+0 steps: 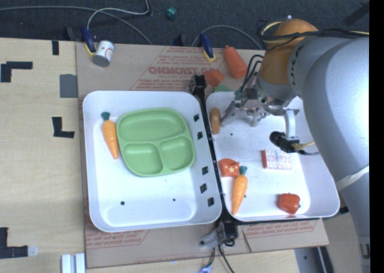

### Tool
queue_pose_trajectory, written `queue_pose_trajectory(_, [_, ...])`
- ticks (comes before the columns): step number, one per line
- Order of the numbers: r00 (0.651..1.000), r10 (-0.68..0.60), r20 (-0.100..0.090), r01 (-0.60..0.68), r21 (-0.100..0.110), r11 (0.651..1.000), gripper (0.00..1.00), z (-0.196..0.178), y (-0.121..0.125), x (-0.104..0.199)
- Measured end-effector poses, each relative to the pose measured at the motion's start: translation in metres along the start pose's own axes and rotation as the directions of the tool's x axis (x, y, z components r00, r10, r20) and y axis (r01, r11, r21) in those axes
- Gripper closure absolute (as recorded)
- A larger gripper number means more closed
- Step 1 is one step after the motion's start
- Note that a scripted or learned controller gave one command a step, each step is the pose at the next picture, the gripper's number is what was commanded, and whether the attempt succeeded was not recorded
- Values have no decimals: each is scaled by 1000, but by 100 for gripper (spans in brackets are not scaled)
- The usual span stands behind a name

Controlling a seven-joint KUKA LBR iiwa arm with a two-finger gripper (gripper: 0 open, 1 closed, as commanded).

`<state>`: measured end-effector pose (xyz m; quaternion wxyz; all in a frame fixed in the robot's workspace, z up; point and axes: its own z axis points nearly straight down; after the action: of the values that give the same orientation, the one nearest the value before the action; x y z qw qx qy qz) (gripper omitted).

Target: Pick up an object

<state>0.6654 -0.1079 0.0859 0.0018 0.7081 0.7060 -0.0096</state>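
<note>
In the camera view the gripper (pixel 231 111) is hanging low over the right bin (pixel 312 173), beside a tan piece (pixel 215 120) at the divider, probably lining up a pick (jaw state: cannot tell). The bins are sitting on a cardboard sheet (pixel 156 71) over a wooden bench (pixel 36 164).

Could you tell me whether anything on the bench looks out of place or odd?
Yes: an orange carrot-shaped toy and a small white cylindrical can lie on the cardboard behind the two white bins, outside both, unlike the other toys.

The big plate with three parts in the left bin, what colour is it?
Light green. The divided plate shows clearly in the camera view, beside a toy carrot.
</note>
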Motion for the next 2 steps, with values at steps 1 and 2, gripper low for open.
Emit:
queue_pose_trajectory(1, [1000, 2, 2, -2, 0, 1000, 0, 0, 0, 2])
queue_pose_trajectory(2, [1000, 1, 2, -1, 0, 1000, 0, 0, 0, 1])
